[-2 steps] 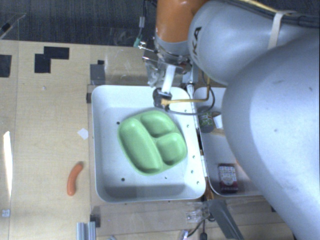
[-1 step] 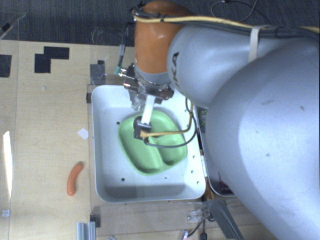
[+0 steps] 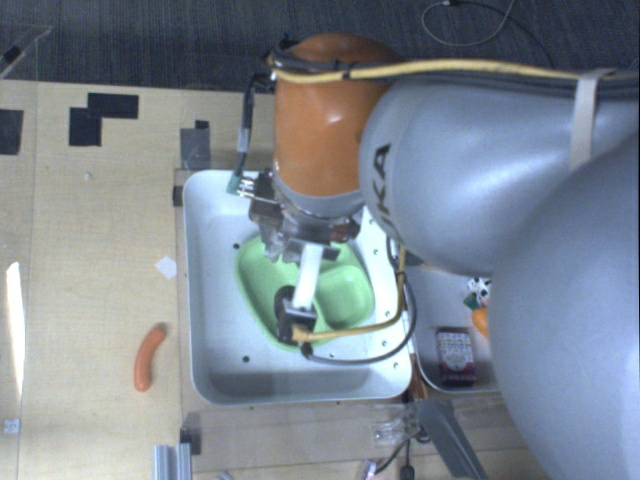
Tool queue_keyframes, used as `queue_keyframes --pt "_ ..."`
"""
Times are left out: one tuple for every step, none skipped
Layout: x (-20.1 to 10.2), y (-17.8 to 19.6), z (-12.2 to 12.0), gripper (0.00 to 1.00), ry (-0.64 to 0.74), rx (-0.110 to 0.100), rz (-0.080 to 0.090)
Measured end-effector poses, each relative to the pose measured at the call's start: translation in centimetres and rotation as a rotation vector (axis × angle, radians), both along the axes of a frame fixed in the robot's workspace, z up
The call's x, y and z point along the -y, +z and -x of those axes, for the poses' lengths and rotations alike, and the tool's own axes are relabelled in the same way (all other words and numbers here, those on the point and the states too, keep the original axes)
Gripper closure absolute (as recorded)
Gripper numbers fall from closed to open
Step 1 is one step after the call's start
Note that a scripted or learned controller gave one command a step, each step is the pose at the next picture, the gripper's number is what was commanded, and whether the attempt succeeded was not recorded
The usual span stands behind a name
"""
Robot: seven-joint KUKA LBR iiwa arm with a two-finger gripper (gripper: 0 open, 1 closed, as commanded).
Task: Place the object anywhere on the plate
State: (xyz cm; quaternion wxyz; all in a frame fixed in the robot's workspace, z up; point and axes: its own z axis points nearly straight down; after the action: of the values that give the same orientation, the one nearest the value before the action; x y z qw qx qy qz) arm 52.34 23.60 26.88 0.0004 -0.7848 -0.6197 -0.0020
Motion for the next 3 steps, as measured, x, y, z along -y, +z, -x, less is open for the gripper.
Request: queue_keyframes --pt "0.0 0.0 0.0 0.00 -0.001 0.000 0.000" --pt "0.0 1.0 -0.1 1.00 0.001 0.001 -0.002" --pt "0.1 7.8 0.1 1.00 -0.393 0.001 -0.001"
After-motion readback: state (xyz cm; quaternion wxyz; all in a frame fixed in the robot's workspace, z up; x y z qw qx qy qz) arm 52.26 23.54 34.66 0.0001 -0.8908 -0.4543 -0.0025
